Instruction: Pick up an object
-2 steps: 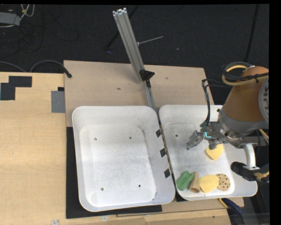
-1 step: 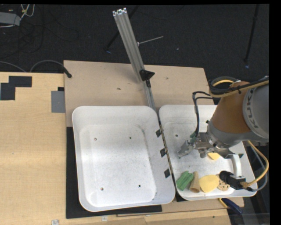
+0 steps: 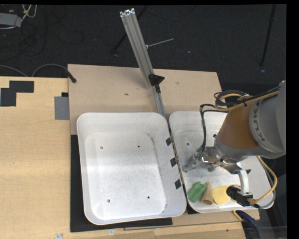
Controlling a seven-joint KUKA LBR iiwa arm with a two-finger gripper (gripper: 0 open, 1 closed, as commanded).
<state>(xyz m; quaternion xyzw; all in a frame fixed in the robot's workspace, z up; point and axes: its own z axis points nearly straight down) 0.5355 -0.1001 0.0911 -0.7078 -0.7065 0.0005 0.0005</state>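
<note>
The gripper [image 3: 194, 163] hovers low in the right bin [image 3: 187, 126], finger state indeterminate. The green object [image 3: 197, 191] and yellow object [image 3: 223, 194] lie unpicked; grasp remains.

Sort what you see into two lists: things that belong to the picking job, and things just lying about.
Job:
gripper
green object
yellow object
tan object
right bin

Lying about:
left bin
metal rail
cables on the floor

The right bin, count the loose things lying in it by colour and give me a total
In the right bin:
Green thing: 1
Tan thing: 1
Yellow thing: 1
Total: 3
</note>
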